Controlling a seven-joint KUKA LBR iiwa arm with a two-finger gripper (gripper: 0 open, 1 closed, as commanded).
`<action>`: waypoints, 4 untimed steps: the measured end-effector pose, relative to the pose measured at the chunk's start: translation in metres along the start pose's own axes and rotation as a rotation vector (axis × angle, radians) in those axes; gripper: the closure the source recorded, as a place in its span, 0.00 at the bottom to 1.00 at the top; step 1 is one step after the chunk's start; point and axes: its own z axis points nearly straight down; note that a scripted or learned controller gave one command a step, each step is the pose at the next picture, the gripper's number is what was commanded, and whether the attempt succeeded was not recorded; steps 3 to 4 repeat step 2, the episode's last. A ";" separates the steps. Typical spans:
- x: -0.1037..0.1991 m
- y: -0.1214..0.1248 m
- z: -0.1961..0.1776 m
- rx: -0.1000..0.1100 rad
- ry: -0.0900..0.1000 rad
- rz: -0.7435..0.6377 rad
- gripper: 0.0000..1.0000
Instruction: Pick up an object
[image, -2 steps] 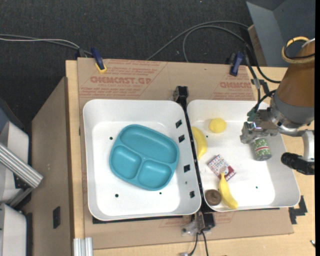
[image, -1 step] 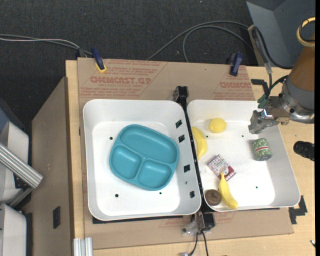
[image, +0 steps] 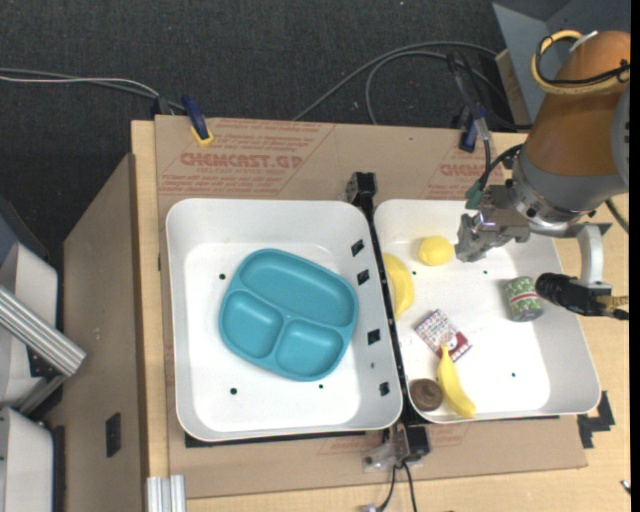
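Hovering in right bin (image: 560, 395), gripper (image: 478, 243) just right of lemon (image: 434, 250), near bin's upper left. Finger state: cannot tell. Lying leftward of tool, roundish, no clear long axis. Banana (image: 455, 385) lying farther down.

This is a robotics lab: a cardboard-topped surface (image: 300, 150) is held by blue clamps (image: 197, 122) at its far edge. Loose cables (image: 400, 60) trail over dark carpet (image: 250, 50) behind it, and an aluminium rail (image: 35, 325) stands at the left.
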 end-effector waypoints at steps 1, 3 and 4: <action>0.052 0.027 0.008 -0.001 0.000 -0.001 1.00; 0.097 0.045 0.022 0.000 0.000 0.000 1.00; 0.097 0.045 0.022 0.000 0.000 0.000 1.00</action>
